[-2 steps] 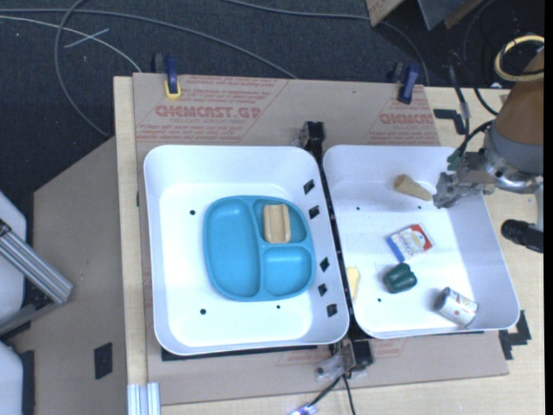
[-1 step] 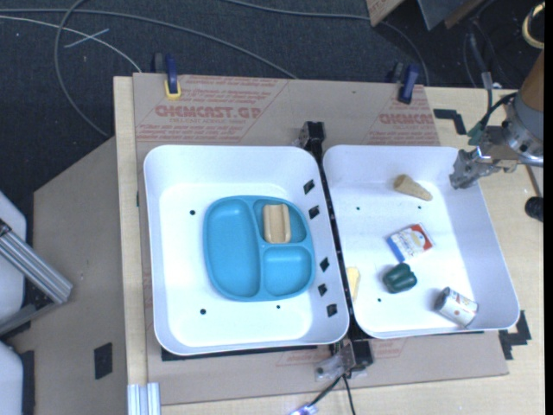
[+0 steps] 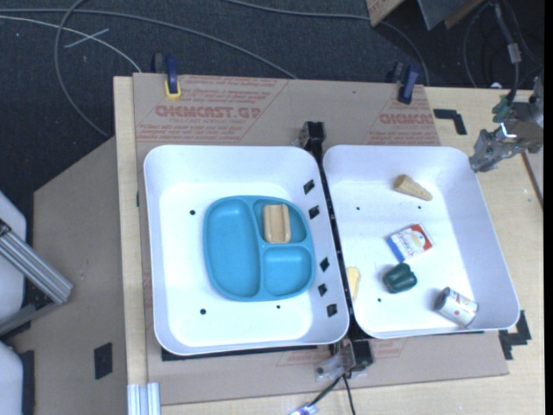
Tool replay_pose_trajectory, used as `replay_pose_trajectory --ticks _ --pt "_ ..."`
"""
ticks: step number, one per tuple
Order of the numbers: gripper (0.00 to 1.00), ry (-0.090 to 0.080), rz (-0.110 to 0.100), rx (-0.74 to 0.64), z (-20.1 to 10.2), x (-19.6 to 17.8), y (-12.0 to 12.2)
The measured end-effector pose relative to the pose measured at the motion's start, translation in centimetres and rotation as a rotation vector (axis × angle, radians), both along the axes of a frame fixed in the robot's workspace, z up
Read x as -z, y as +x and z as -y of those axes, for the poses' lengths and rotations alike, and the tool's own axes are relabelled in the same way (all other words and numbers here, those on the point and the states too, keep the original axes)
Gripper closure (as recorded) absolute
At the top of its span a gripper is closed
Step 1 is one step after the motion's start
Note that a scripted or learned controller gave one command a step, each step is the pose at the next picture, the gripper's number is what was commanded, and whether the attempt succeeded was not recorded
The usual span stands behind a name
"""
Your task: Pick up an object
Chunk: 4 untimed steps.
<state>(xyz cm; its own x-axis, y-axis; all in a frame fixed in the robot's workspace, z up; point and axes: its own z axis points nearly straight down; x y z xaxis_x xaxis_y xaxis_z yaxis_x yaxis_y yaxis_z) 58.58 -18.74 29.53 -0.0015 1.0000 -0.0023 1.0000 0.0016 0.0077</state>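
The right bin (image 3: 484, 223) holds several small things: a tan wedge (image 3: 413, 188) at the back, a white, blue and red packet (image 3: 409, 242) in the middle, a dark green lump (image 3: 399, 277) just below it, a small silver can (image 3: 455, 306) lying at the front right, and a yellow piece (image 3: 352, 282) against the left wall. My gripper (image 3: 501, 138) hangs at the far right, outside the bin's back right corner, well away from all of them. Nothing shows in its grasp.
In the left bin (image 3: 173, 292) lies a blue divided plate (image 3: 257, 247) with a tan block (image 3: 276, 223) in its upper right compartment. A black divider (image 3: 321, 232) with clips runs between the bins. Blue clamps (image 3: 173, 83) pin the cardboard base at the back.
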Motion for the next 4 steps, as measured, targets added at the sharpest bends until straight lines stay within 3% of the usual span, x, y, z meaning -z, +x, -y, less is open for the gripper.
replay_pose_trajectory --ticks 1,4 --pt "1.00 0.005 -0.010 -0.002 -4.2 0.4 -1.7" --pt "1.00 0.004 -0.011 -0.003 -19.5 1.1 -4.9"
